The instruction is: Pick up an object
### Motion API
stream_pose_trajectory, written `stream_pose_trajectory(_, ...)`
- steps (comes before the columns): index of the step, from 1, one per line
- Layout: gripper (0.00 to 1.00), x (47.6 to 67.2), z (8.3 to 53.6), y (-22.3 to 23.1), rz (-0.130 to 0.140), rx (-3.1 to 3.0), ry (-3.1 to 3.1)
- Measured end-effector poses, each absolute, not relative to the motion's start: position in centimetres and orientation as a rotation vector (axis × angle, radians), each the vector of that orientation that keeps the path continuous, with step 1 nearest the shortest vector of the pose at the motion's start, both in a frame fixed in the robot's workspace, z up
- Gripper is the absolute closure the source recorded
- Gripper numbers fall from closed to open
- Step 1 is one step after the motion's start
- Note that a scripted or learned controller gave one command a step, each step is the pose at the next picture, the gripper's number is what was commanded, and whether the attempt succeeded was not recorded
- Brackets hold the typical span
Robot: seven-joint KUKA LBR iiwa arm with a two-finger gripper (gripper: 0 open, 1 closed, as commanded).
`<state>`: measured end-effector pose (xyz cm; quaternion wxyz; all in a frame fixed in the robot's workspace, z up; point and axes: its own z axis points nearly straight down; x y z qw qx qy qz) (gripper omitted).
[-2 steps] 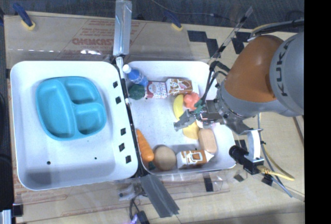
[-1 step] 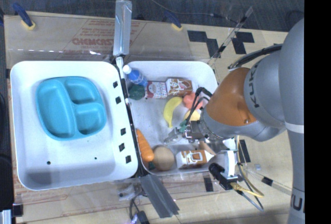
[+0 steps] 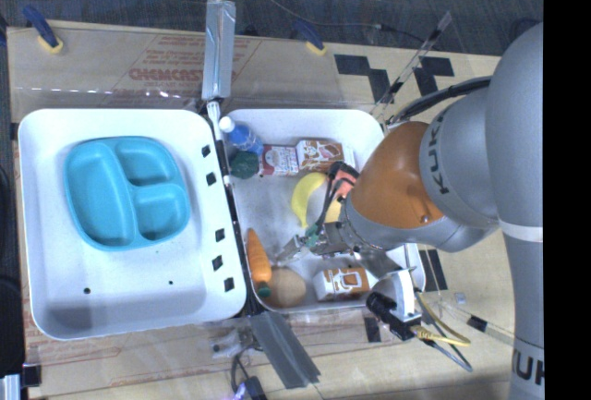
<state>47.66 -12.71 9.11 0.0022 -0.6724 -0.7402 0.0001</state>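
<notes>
Objects lie in the right bin beneath me: a banana near its middle, a carton and a red pack along the far edge, a dark green ball and a bottle in the far left corner. A carrot lies along the left wall, a potato and a second carton by the near edge. My gripper hangs low over the bin's middle, just below the banana; whether my fingers are spread or closed, I cannot tell. The left bin holds a blue tray.
</notes>
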Motion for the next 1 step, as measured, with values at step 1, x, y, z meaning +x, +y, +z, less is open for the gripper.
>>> stream_pose_trajectory(1,1.0,47.7,10.08,-12.76,0.002,-2.103,-2.327)
